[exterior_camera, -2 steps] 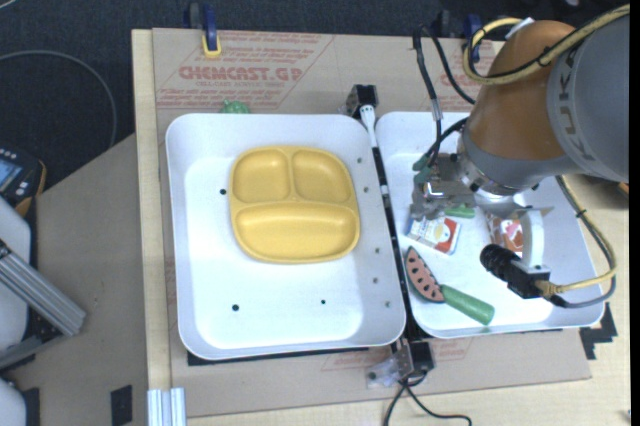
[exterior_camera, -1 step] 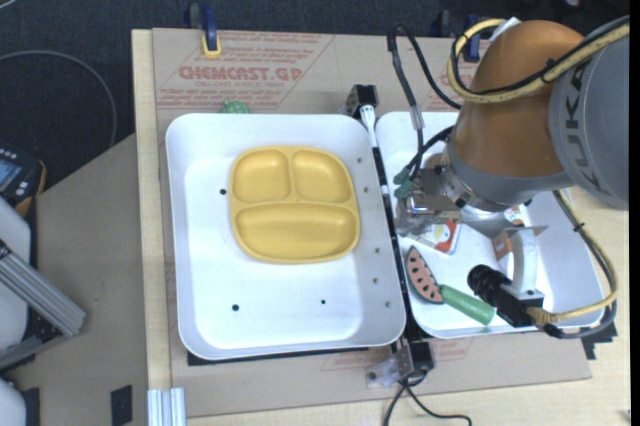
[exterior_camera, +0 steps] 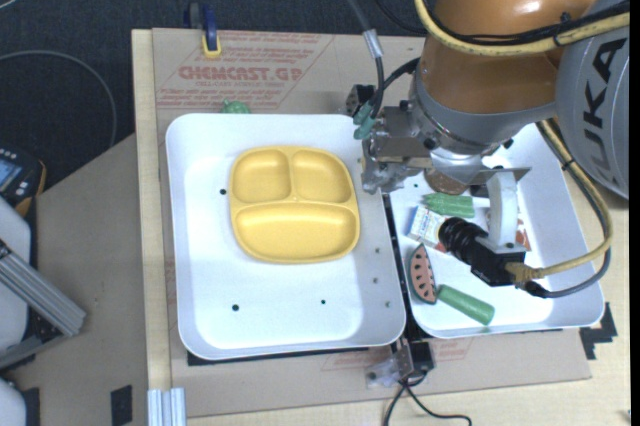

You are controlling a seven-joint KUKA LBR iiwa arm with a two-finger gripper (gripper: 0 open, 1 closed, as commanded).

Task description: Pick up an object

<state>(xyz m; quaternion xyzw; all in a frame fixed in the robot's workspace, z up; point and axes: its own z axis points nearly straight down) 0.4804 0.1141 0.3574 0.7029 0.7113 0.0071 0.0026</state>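
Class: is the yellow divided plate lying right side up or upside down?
Right side up: the yellow plate shows three hollow compartments facing upward.

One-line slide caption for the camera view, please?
Arm over the right bin, which holds a watermelon slice and green cylinder; yellow divided plate in the left bin.

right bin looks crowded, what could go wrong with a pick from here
1. The gripper hangs close to the inner edge of the right bin, so a straight descent could strike the rim rather than reach an object.
2. The watermelon slice, green cylinder and small box lie close together, so a grasp at one may nudge or catch a neighbour.
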